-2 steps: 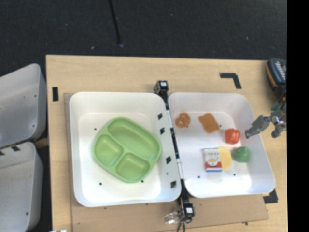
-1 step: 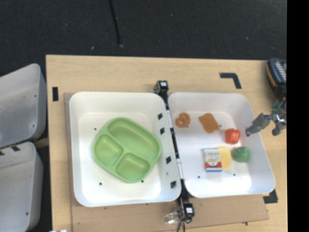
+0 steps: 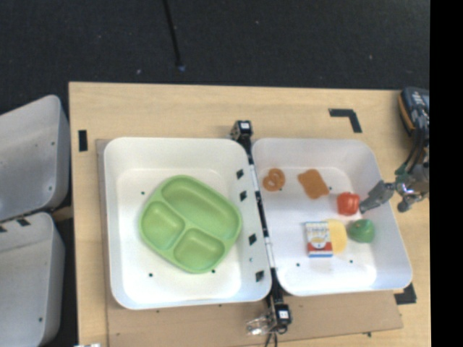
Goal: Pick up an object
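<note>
The right bin (image 3: 289, 154) holds several small objects. A brown ring-shaped piece (image 3: 273, 180) and a brown lump (image 3: 313, 183) lie toward its back. A red round object (image 3: 348, 203) sits near the right wall, with a green object (image 3: 361, 230) just in front of it. A yellow piece (image 3: 337, 236) and a small printed box (image 3: 317, 238) lie beside the green one. My gripper (image 3: 387, 202) hangs at the bin's right rim, open, with nothing between its fingers. One fingertip (image 3: 370, 201) is close to the red object's right side.
The left bin (image 3: 119, 165) holds a green divided plate (image 3: 189, 223). A divider with black clips (image 3: 255, 215) separates the bins. Wooden bench (image 3: 217, 107) surrounds them, and grey panels (image 3: 29, 157) stand at the far left.
</note>
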You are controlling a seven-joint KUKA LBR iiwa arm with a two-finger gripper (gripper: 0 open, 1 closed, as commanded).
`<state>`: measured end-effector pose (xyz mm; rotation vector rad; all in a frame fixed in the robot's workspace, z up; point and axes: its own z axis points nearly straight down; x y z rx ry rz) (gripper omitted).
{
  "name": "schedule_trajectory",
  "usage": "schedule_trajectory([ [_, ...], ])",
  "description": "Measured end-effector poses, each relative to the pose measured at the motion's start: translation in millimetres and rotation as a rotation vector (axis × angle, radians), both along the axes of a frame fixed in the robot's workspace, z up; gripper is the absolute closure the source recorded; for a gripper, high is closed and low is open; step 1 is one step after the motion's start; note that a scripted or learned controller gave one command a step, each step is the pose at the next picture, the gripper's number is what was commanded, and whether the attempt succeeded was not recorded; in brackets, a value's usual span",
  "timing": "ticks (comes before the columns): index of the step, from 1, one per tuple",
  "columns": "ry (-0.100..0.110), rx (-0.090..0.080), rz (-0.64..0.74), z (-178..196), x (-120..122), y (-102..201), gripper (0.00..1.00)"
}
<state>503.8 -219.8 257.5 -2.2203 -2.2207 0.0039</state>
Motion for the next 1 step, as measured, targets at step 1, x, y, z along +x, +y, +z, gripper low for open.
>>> schedule_trajectory([
  [1,0.001,0.001,-0.001,-57.3,-8.5,3.7,0.0],
])
